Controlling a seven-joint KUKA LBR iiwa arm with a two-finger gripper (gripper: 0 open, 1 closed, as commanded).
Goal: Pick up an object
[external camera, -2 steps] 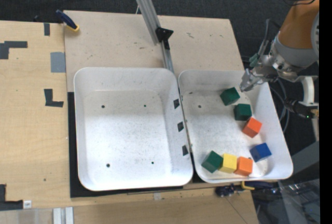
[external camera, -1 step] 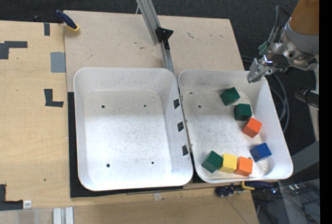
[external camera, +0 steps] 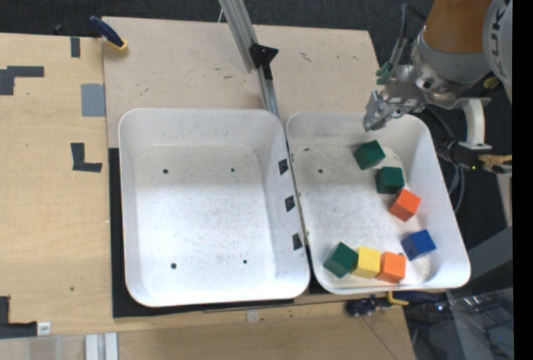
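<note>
The right bin (external camera: 333, 133) holds several small cubes. Two dark green cubes (external camera: 368, 154) (external camera: 389, 179) lie near its upper right, an orange cube (external camera: 405, 204) just below them, and a blue cube (external camera: 418, 243) lower still. Along the front wall a green cube (external camera: 341, 259), a yellow cube (external camera: 367, 262) and an orange cube (external camera: 391, 266) sit in a row. My gripper (external camera: 376, 118) hangs over the bin's far right corner, just above and apart from the nearest dark green cube. I see nothing between its fingers.
The left bin (external camera: 133, 183) sits beside the right one, sharing a middle wall. A slanted metal bar (external camera: 237, 8) crosses the bench behind the bins. A blue and yellow tool (external camera: 108, 32) lies at the bench's far left.
</note>
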